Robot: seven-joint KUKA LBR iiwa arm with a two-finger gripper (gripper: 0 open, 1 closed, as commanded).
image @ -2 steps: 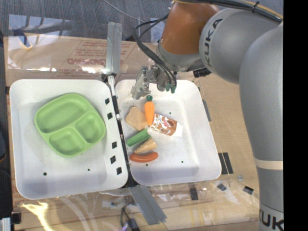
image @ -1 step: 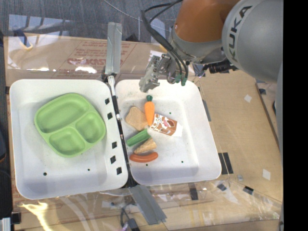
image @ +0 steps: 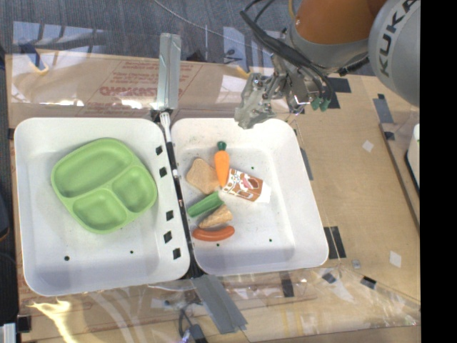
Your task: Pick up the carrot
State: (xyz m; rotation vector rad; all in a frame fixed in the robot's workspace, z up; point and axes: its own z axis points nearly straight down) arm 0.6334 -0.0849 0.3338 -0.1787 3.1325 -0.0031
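Note:
The carrot [image: 222, 165], orange with a small green top, lies in the right bin [image: 285, 213] near its upper middle, pointing toward the far rim. It rests between a slice of bread [image: 202, 176] and a small brown and white carton [image: 243, 186]. My gripper [image: 250, 113] hangs over the bin's far rim, up and to the right of the carrot and apart from it. Nothing shows between its fingers.
A green pickle [image: 205, 205], a wedge of bread [image: 216, 217] and a red sausage [image: 213, 234] lie lower in the right bin. The left bin [image: 43, 256] holds a green divided plate [image: 104, 184]. Cardboard and tape cover the bench around the bins.

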